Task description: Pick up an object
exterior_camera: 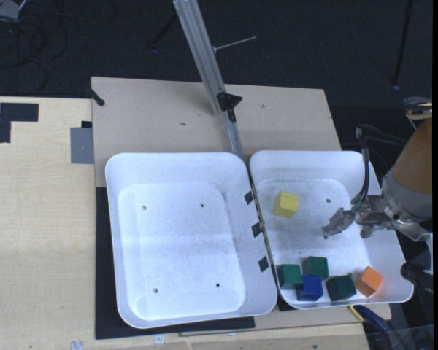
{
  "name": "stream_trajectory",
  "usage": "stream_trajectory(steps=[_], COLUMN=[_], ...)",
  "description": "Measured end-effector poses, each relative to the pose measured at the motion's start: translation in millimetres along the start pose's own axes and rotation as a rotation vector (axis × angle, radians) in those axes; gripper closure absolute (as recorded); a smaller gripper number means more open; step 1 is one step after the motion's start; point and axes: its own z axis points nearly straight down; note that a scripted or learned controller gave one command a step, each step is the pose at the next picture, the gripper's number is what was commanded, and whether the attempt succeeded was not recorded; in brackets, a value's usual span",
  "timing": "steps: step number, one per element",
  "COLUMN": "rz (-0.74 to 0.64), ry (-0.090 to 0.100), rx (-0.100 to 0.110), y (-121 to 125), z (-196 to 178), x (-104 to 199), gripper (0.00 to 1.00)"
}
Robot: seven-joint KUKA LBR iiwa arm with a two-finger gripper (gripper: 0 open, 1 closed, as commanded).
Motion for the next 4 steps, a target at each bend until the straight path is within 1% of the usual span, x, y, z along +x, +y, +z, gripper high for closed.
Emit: stream_trajectory(steps=[1, 2, 3, 4], rz=[-0.011, -0.01, -0.007, -0.008], ry=[0.002, 0.001, 0.001, -0.001], rx=[0.0, 0.004, 0.0, 0.002], y=[76.1, 73.8, 81.7, 81.2], z=[25.2, 14.5, 3.3, 3.8], x=[48.2, 45.4, 82.3, 81.3], gripper=[0.0, 1.0, 1.0, 0.0])
